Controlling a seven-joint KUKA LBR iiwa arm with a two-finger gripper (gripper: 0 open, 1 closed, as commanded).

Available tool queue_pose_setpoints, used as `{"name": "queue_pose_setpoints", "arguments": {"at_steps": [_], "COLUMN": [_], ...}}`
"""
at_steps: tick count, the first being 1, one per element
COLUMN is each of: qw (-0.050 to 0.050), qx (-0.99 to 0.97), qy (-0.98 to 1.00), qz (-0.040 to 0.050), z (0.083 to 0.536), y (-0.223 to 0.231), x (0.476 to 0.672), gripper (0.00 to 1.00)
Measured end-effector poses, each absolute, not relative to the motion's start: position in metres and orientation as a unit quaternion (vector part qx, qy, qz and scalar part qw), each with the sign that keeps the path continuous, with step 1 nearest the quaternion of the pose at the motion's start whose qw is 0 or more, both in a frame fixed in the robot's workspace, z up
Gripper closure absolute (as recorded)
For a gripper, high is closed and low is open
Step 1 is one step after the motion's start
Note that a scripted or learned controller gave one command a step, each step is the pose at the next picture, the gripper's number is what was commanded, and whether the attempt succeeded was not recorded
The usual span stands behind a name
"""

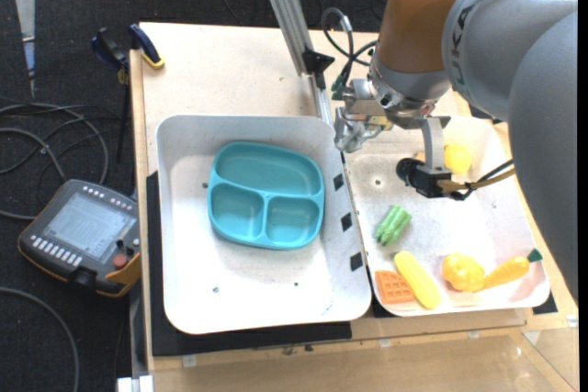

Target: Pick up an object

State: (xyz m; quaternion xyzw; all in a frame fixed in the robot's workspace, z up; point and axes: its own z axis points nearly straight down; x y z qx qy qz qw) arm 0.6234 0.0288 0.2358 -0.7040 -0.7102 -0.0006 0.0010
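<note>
Camera view: gripper [351, 137] by right bin [491, 220]

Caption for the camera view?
Gripper at corner of white bin of toy food; teal divided plastic plate in other white bin.

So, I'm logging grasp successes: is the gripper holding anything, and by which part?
Nothing seems held: the gripper sits at the far left corner of the right bin, apart from the green toy.
</note>
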Motion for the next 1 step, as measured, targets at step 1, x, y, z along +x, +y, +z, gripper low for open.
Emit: {"name": "queue_pose_setpoints", "arguments": {"at_steps": [1], "qw": [0.0], "qx": [-0.704], "qy": [-0.71], "qz": [-0.0014], "z": [0.2386], "y": [0.0897], "x": [0.6268], "gripper": [1.0]}}
